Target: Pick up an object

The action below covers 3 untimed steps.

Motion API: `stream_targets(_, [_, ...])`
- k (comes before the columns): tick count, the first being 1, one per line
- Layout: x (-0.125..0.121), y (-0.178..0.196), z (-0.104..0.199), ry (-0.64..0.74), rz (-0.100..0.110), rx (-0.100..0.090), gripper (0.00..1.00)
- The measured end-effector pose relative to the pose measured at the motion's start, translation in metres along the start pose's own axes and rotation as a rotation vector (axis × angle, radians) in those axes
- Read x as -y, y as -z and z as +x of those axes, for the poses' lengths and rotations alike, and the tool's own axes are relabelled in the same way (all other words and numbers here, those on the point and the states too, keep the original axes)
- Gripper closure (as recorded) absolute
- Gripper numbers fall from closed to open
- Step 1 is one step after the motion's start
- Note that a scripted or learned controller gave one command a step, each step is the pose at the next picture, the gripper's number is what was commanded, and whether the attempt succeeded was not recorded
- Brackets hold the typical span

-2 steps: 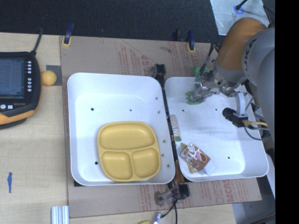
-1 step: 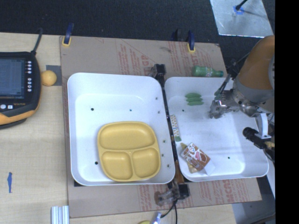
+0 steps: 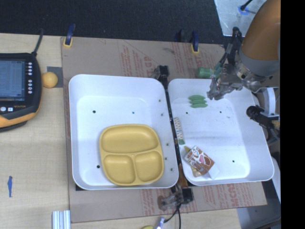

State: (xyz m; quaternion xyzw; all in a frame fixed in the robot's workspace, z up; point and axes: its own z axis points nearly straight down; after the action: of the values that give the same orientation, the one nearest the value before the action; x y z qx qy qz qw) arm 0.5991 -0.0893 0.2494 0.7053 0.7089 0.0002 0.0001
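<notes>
A small green object (image 3: 197, 101) lies at the back of the right bin (image 3: 248, 147). My gripper (image 3: 214, 93) hangs just to its right, above the bin's back part, with nothing visible between its fingers. A brown and white snack packet (image 3: 199, 161) lies near the right bin's front left corner. A narrow patterned strip (image 3: 178, 130) rests along that bin's left wall. A yellow three-compartment tray (image 3: 131, 153) sits in the front of the left bin (image 3: 95, 104).
A teach pendant (image 3: 16, 89) and a yellow ball (image 3: 49, 79) lie on the bench left of the bins. A green piece (image 3: 205, 72) sits behind the right bin. Clamps (image 3: 194, 41) hold the cardboard at the back edge.
</notes>
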Motion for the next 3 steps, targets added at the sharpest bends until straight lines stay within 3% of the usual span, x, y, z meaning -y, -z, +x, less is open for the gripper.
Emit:
stream_targets(1, [0.001,-0.001,-0.001,-0.001,0.003,0.000,0.00])
stream_targets(2, [-0.046,-0.092,-0.044,-0.002,0.006,0.002,0.00])
stream_targets(3, [-0.056,-0.158,-0.030,0.000,0.005,0.001,0.00])
